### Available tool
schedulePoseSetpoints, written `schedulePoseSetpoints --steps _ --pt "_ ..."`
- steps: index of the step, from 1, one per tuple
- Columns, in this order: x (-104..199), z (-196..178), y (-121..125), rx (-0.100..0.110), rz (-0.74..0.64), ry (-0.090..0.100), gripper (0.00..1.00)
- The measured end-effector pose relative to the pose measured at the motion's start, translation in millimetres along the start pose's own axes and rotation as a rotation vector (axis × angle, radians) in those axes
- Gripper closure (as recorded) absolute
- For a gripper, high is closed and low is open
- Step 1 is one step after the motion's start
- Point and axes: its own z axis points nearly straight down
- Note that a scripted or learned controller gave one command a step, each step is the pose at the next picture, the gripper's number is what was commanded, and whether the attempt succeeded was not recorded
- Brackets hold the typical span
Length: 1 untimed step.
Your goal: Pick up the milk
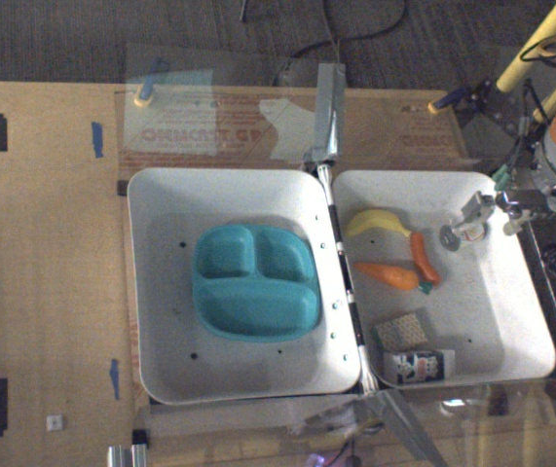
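2 white bins sit side by side on a brown bench [44,290]. The left bin [161,358] has a blue-green plate [255,282] in it. The plate has 3 parts and lies flat near the middle of that bin.

The right bin [501,309] has food toys in it. A yellow banana [377,224] lies near the top left of this bin, close to the wall between the 2 bins. Just below it lies an orange carrot [389,275]. A second orange piece [423,258] lies next to the carrot, and the 2 seem to touch at one end. Lower down is a small tan square like a cracker [401,332].

The milk [419,367] is a little carton lying on its side at the bottom of the right bin, by the near wall. It is just below the cracker. Nothing is touching it from above.

The gripper [464,227] comes in from the right. It hangs over the top part of the right bin, near the banana and the second orange piece. It is well apart from the milk. Its fingers are apart, and nothing is between them.
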Motion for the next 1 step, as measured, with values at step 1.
schedulePoseSetpoints --steps 1 --pt "-7.9 123.8 31.2 -0.003 0.207 -0.001 0.00"
